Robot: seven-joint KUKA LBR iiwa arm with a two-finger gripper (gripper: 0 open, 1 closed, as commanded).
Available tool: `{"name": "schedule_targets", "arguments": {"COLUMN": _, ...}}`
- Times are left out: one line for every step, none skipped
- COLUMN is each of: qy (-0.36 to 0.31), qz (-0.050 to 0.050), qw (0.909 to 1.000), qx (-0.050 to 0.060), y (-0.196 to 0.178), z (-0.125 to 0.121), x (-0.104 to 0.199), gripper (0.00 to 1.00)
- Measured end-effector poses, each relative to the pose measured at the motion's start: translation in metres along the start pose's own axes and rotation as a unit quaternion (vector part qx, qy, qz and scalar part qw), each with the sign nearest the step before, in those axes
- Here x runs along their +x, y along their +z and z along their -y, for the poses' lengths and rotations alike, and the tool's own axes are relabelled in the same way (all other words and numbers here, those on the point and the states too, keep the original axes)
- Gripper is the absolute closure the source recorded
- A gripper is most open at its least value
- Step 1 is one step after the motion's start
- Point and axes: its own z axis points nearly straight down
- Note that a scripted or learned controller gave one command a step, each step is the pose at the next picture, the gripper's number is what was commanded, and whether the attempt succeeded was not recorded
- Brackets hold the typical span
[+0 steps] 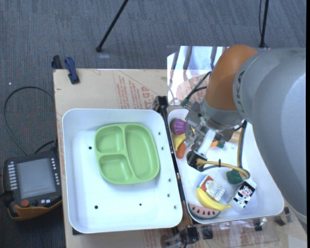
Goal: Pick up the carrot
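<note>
Jaws' spread: cannot tell, hidden under the wrist of the gripper [196, 144] low in the right bin [273, 198]. Left to right: green plate [126, 153] in the left bin [82, 200]; carrot [181, 150] by the right bin's left wall, touching a yellow piece [180, 140], just left of the gripper. Looks like the approach step, no grasp evident; next, shift left over the carrot, then close around it.

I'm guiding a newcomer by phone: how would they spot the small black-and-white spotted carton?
Find the shallow white bin on the view's right, the one full of toys, and go to its near right corner. The small black-and-white spotted carton lies there, beside a yellow toy banana and a red-and-white carton; it alone wears cow-like black patches.
</note>
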Motion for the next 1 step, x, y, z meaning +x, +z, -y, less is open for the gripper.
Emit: {"name": "schedule_targets", "arguments": {"qy": 0.0, "qz": 0.004, "qw": 1.0, "qx": 0.006, "y": -0.0039, "z": 0.001, "x": -0.002, "gripper": 1.0}}
